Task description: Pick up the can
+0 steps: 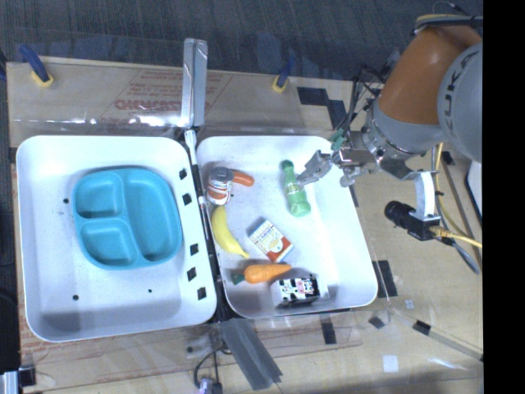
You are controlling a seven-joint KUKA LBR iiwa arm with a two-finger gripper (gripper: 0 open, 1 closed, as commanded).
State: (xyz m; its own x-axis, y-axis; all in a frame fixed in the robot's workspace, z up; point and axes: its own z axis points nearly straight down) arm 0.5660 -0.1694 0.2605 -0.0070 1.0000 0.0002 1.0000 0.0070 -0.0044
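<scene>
The can (218, 185) stands upright at the left side of the right bin (349, 245), close to the wall between the two bins; it has a silver top and an orange and white label. My gripper (327, 172) hangs over the bin's upper right part, well to the right of the can and just right of a green bottle (294, 190). Its fingers are open with nothing between them.
A small orange piece (243, 179) touches the can's right side. Below lie a banana (226, 230), a small carton (270, 240), a carrot (264, 274) and a black and white box (297, 289). The left bin (41, 245) holds a blue divided plate (127, 217).
</scene>
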